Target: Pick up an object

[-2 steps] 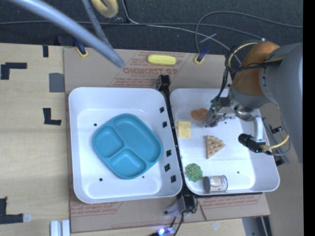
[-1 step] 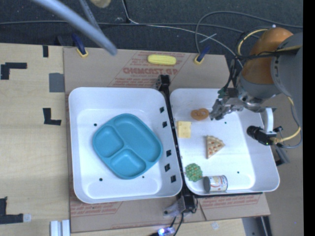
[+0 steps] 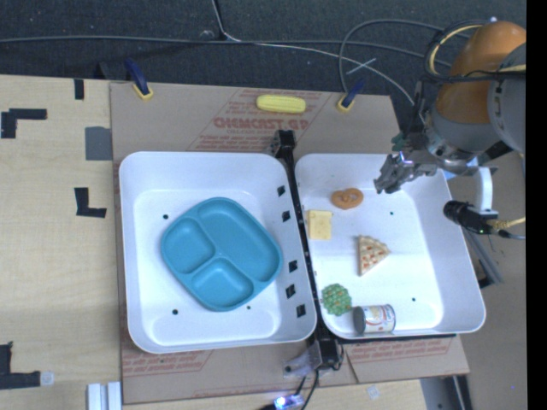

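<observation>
Objects for picking all sit in your right-hand bin, but start at the far left: the left bin carries a blue divided tray, lying flat and a little askew. Above the two bins, on the cardboard, you've got a yellow banana-shaped toy well clear of everything. Cross the black divider and you're into the right bin. A pale yellow cheese square sits hard against the left wall. Just up and right of it, a brown pretzel-like piece. Lower down, a pizza slice near the middle. Along the front edge, a green broccoli floret, and beside it a small can on its side. Now your gripper: it's over the upper part of the right bin, just right of the pretzel piece, apart from it. Whether it is spread or closed, you can't tell from this angle. Behind it, the grey arm and orange band lean in from the right.
</observation>
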Robot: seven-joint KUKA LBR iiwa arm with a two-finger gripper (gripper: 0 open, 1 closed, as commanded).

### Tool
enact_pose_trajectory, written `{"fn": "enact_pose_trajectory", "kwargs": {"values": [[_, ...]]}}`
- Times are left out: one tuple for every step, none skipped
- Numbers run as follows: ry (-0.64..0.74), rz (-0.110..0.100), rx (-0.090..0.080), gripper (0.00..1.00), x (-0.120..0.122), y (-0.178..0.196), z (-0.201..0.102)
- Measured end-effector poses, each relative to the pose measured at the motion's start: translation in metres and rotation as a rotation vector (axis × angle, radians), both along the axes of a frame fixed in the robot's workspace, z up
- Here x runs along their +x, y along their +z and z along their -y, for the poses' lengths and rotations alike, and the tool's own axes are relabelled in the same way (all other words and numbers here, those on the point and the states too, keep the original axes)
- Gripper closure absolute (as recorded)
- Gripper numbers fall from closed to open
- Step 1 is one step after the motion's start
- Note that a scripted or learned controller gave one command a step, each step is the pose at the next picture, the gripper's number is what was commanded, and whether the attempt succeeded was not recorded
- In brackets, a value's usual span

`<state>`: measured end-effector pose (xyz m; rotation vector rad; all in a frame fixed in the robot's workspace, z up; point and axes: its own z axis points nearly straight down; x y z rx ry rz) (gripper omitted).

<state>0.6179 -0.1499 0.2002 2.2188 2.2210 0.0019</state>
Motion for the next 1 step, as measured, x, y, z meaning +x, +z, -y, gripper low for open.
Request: {"fn": "enact_pose_trajectory", "kwargs": {"values": [[0.001,0.004,-0.001,1.00,0.0047,0.0635,-0.0014]]}}
